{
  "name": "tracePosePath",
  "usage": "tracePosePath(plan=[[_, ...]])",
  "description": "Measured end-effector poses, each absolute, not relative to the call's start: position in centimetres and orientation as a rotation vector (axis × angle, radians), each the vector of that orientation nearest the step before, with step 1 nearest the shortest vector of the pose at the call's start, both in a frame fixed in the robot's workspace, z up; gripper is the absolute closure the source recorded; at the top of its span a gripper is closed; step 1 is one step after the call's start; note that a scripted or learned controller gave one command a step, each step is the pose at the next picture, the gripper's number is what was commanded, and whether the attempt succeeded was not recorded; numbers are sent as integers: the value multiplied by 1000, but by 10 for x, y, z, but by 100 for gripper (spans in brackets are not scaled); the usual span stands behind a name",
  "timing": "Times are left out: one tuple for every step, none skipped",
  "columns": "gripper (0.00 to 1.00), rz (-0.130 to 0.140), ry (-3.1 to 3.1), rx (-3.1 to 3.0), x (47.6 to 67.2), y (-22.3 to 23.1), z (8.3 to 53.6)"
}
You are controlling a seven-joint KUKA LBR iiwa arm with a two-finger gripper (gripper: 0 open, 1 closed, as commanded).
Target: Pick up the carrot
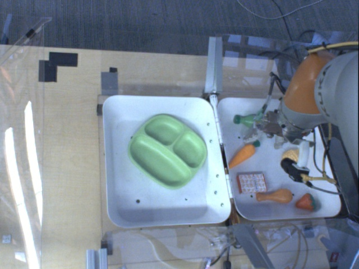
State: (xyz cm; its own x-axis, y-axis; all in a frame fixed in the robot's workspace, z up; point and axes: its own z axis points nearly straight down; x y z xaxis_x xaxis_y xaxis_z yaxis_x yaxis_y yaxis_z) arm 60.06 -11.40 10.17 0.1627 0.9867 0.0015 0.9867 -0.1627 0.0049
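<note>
The carrot (242, 154), orange with a small green top, lies tilted near the left side of the right bin (235, 203). The gripper (271, 126) hangs low over the back of that bin, up and to the right of the carrot's green end, close to it but apart. Nothing shows held in it. The arm's orange band (303, 91) sits above it.
A green bottle (245, 118) lies just left of the gripper. A checkered cracker (251, 182), an orange drumstick-like toy (275, 195), a strawberry (305, 202) and a yellow piece (290, 154) share the right bin. The left bin (120, 206) holds a green divided plate (168, 150).
</note>
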Motion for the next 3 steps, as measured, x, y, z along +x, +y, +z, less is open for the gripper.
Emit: tracePosePath(plan=[[0,12,2357,2059,595,-93,89],[100,21,2358,2056,598,-92,100],[100,4,2071,2361,526,-6,184]])
